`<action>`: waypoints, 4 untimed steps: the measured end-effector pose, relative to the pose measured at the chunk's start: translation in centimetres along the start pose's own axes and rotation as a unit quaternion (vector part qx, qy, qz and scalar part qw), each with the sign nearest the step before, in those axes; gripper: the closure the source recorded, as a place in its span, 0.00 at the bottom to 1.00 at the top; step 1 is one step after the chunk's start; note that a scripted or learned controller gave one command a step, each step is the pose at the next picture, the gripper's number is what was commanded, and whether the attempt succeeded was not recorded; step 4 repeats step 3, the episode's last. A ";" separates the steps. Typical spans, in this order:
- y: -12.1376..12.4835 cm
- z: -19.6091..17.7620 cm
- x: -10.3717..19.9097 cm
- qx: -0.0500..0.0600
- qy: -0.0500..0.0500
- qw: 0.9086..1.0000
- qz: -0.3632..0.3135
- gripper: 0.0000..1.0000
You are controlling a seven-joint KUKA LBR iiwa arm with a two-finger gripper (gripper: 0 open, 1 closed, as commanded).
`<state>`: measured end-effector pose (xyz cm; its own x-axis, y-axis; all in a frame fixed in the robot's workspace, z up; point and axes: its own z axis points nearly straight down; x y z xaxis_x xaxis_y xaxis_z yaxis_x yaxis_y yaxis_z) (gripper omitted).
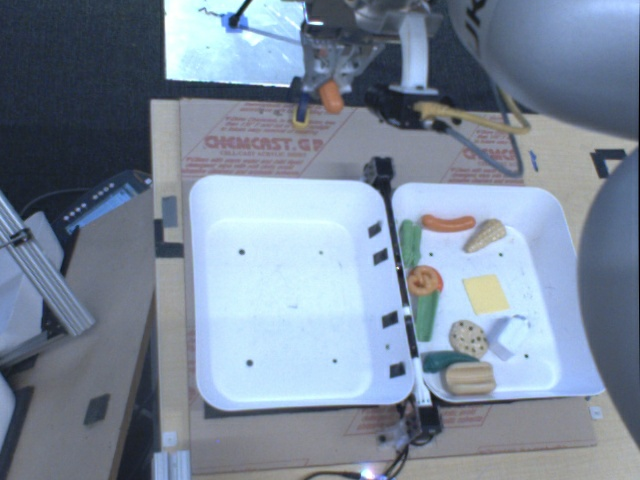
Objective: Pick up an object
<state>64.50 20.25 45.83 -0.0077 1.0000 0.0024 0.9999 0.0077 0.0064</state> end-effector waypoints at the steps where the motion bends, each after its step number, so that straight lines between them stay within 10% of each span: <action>1: -0.2 -6.1 3.4 0.000 0.000 1.000 0.000 1.00; 2: -1.6 -3.5 -7.0 0.004 -0.002 1.000 0.007 1.00; 4: -2.6 -7.9 -3.4 0.001 0.000 1.000 0.001 1.00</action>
